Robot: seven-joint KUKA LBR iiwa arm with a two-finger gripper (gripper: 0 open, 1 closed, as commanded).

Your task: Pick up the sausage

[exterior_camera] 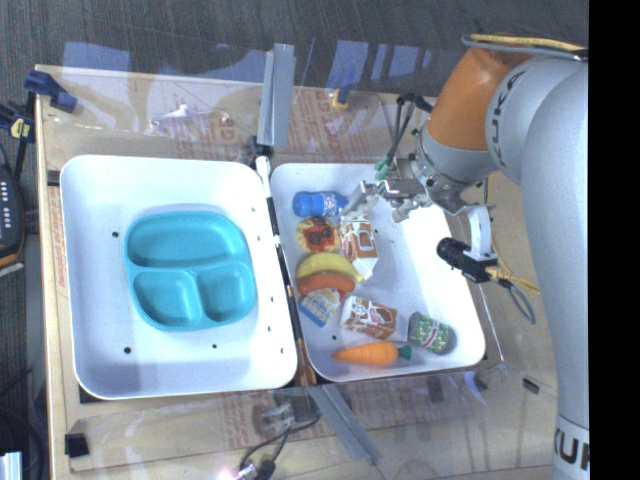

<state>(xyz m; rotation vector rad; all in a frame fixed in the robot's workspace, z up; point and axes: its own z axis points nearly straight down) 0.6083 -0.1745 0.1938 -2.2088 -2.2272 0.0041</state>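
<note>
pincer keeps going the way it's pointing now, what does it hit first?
Likely the small packet in the right bin: the pincer points down-left toward it. Depth is unclear from this slanted view, so the blue bottle beside it is also possible.

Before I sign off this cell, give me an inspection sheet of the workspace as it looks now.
Surface: bench bearing a left bin and a right bin.
Job's things: sausage in the right bin, under the banana.
Clutter: blue tray in the left bin; carrot, blue bottle, green can, small cartons.
Grippers: gripper over the right bin's upper part, holding nothing seen.
Cables: thin cables by the wrist.
Surroundings: dark floor.
</note>
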